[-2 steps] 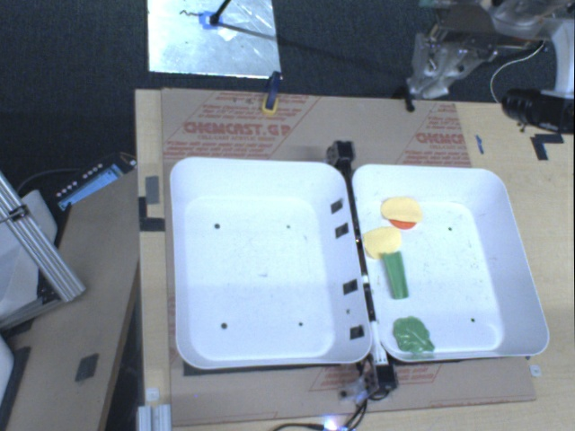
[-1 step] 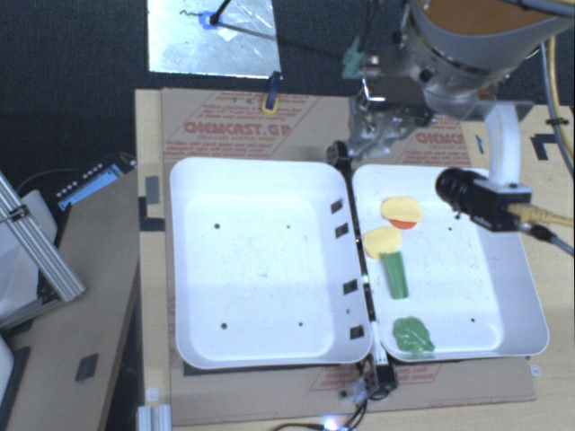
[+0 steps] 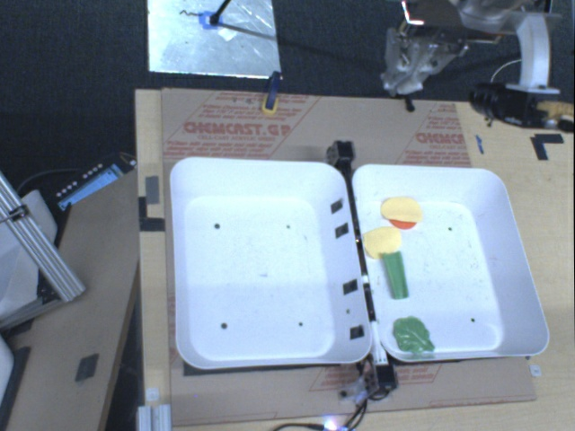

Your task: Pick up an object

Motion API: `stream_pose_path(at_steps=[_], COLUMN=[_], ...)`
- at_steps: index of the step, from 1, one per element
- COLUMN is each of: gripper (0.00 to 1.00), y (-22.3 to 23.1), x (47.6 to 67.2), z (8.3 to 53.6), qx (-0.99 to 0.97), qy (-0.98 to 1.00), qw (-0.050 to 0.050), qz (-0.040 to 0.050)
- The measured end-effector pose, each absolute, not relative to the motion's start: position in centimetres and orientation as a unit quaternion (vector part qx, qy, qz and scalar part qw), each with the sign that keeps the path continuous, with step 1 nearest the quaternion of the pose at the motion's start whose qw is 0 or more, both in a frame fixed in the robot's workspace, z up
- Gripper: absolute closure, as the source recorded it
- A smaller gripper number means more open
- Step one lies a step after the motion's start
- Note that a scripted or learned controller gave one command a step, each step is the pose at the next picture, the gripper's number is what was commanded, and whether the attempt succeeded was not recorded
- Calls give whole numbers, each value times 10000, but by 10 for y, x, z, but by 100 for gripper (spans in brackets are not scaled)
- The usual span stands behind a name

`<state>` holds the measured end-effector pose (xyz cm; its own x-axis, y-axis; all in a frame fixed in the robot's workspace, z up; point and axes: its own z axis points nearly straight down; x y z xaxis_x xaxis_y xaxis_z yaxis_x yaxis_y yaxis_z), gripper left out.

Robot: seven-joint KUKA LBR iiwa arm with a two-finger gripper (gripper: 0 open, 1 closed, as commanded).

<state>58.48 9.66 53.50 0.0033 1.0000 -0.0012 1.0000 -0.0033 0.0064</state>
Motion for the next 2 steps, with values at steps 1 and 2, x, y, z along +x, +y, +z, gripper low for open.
stream_pose_path(at_steps=[1, 2], gripper=[100, 100], y=[-25, 40], x=[575, 499], z=[535, 394], qx=[7102, 7038], qy=[7040, 7104], qw=[20, -60], qz=[0, -51])
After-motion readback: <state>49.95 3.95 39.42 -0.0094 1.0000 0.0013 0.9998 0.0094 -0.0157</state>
